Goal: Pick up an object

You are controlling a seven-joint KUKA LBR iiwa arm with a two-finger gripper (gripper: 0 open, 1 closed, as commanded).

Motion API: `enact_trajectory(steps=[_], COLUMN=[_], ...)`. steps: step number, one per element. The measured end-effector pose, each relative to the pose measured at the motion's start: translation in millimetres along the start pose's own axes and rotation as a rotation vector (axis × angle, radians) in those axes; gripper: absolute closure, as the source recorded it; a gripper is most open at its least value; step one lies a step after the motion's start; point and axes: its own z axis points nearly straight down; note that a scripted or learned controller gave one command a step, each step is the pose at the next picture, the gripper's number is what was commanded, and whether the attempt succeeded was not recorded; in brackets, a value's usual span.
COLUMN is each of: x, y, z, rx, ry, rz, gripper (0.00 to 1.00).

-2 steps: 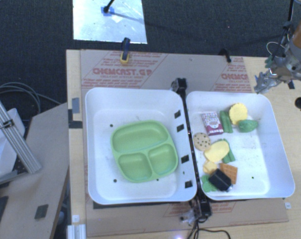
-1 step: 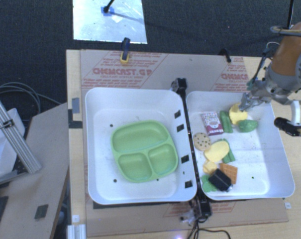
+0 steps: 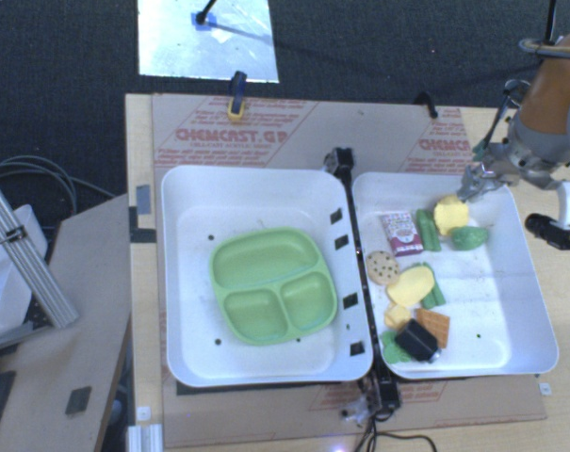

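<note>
Item: pincer in the frame's upper right, hovering just beside the yellow toy in the right bin; we cannot tell its state. We are judging the pick not yet done, everything lying loose.

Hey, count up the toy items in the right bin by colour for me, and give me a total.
Yellow: 3, near the gripper, a mid-bin piece and a small one
Green: 4, at
Red packet: 1
Tan cookie: 1
Orange cracker: 1
Black block: 1
Total: 11
</note>
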Motion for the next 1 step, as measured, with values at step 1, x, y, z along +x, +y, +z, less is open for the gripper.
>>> enact_trajectory(steps=[1], x=[0.0], y=[-0.2], z=[0.5], rx=[0.001], ry=[0.000], rz=[0.000], gripper=[0.00])
